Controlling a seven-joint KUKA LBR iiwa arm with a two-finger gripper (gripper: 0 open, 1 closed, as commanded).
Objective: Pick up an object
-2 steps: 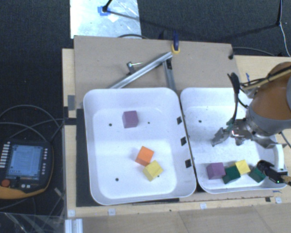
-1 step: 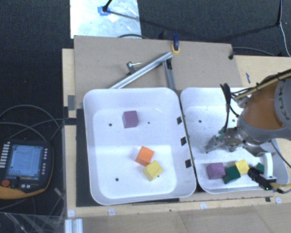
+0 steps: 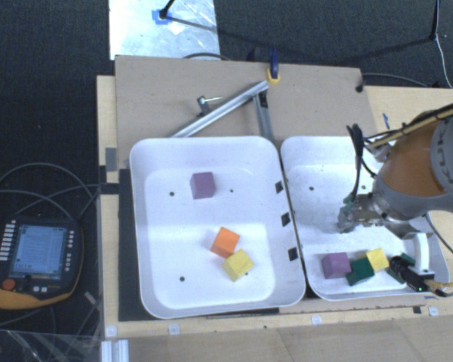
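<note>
We saw a wooden bench [image 3: 317,89] on dark carpet [image 3: 38,66], a handheld control pendant [image 3: 34,262] at nine o'clock; the gripper's [image 3: 351,219] state we couldn't tell.

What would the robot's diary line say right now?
arm over right bin | gripper above purple, green, yellow blocks | nothing seen held

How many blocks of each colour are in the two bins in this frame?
Purple: 2, one in the left bin, one in the right bin
Yellow: 2, one left, one right
Orange: 1, left bin
Green: 1, right bin
Total: 6 blocks, 3 in each bin
</note>
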